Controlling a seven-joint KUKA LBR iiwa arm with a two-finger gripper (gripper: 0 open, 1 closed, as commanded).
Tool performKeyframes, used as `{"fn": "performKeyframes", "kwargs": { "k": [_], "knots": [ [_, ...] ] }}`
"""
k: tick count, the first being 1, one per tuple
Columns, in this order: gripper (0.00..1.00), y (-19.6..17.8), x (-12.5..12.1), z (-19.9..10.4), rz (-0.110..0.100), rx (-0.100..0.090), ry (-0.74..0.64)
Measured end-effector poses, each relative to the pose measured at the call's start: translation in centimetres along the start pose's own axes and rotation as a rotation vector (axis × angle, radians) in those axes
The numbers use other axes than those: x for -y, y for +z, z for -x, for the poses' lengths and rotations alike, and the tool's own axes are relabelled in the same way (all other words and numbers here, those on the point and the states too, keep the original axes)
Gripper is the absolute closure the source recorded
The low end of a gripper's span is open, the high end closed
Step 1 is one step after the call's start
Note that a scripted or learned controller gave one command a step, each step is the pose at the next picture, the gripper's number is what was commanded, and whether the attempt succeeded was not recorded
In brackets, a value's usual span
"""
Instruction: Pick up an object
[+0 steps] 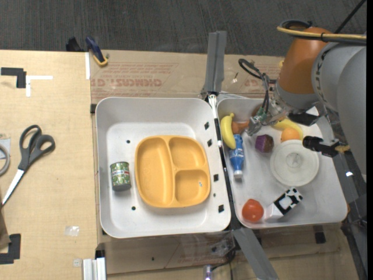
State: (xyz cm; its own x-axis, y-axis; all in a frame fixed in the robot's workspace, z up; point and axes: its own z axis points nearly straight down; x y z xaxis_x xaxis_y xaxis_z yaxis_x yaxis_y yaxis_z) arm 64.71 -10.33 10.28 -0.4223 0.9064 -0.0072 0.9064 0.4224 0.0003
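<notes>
Jaws: can't tell, honestly. Your gripper point(257, 123) is low in the right bin point(332, 212) near the purple ball point(264, 143), so you're mid-approach; next you'd need a clean close.

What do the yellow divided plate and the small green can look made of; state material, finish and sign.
Yellow divided plate: likely moulded plastic, smooth and matte; even colour, rounded compartment walls. Small green can: probably metal under a paper label; pale rim at its top, printed green wrap.
</notes>
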Motion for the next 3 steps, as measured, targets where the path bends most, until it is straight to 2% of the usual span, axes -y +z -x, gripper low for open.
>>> {"fn": "performKeyframes", "kwargs": {
  "k": [1, 2, 3],
  "knots": [
    [1.0, -17.2, 0.5, -0.7, 0.001, -0.004, -0.036],
    [1.0, -15.1, -1.3, -6.2, -0.002, -0.006, -0.048],
    [1.0, -14.2, 3.8, -12.0, -0.002, -0.007, -0.056]
  ]
}}
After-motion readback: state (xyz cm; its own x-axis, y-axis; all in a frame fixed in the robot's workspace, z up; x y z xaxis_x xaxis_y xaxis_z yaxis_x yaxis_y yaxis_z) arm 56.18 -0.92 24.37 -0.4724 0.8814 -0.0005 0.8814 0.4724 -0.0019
